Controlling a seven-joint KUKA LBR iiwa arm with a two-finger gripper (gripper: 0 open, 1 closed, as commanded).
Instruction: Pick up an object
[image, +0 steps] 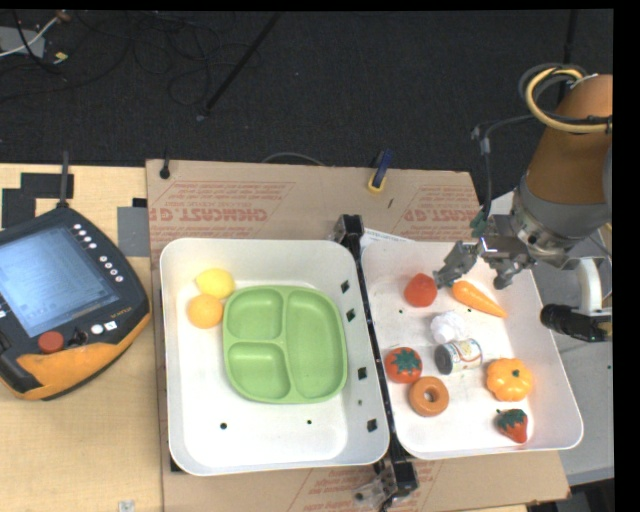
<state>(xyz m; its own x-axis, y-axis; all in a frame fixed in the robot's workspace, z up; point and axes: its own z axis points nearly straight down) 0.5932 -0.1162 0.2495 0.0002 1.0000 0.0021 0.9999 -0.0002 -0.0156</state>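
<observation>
Gripper (478, 262) poised over the right bin (560, 400)

We judged its fingers spread, perhaps empty, with the carrot (479, 298) at six o'clock, likely its target.

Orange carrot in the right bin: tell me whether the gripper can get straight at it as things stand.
Probably yes. The gripper hovers at the far edge of the right white bin, just above the orange carrot. The carrot lies apart from the red tomato and the crumpled white wrapper, with nothing on top.
</observation>
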